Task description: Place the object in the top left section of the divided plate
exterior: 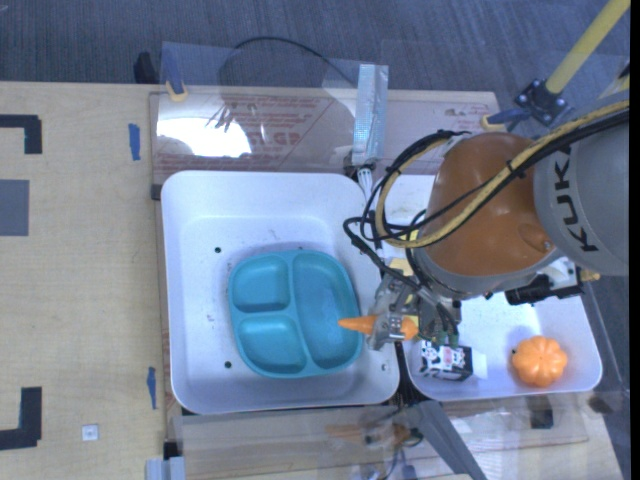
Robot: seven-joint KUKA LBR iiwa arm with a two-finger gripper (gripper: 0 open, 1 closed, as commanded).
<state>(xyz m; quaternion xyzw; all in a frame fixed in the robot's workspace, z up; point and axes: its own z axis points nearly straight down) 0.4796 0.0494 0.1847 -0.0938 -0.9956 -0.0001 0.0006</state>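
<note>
We note the gripper (393, 322) closed on the carrot (366, 323); long axis left-right, tip pointing left over the plate (262, 290).

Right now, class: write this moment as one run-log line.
gripper: shut on carrot | position: plate right edge | top left section: unfilled | pumpkin: right bin

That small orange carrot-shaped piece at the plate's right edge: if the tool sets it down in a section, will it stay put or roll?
The small orange carrot-shaped piece looks tapered and rounded, so it may roll in a curve. It appears light and rigid, probably plastic. The blue divided plate has raised ridges that would likely stop it.
</note>
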